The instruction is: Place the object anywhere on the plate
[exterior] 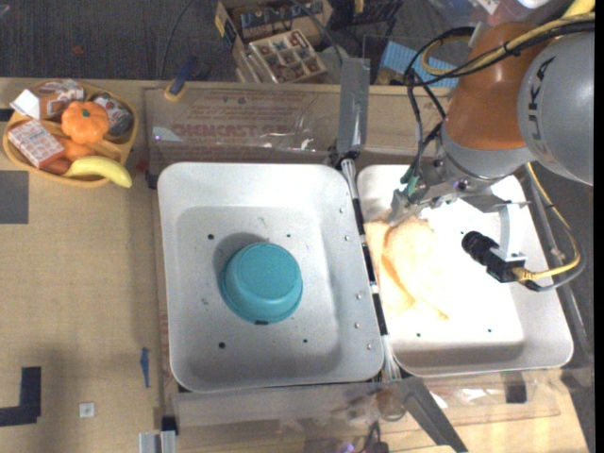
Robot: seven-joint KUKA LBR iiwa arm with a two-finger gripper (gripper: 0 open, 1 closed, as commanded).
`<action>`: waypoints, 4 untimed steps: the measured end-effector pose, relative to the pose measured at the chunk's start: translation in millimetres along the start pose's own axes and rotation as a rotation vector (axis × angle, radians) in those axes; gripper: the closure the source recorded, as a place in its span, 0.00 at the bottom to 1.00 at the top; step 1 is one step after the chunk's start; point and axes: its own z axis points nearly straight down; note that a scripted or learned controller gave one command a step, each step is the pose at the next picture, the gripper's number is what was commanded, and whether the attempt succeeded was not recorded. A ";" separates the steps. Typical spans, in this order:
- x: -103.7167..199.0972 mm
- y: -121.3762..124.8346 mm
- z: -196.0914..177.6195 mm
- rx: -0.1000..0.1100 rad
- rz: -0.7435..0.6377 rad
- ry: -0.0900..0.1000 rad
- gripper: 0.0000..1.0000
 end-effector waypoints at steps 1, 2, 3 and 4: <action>-0.1 0.9 -20.4 -0.002 -0.001 0.000 1.00; 39.8 13.5 -15.2 -0.001 -0.400 0.001 1.00; 77.3 26.0 -22.1 -0.006 -0.797 -0.001 1.00; 125.6 37.5 -22.1 -0.008 -1.194 -0.002 1.00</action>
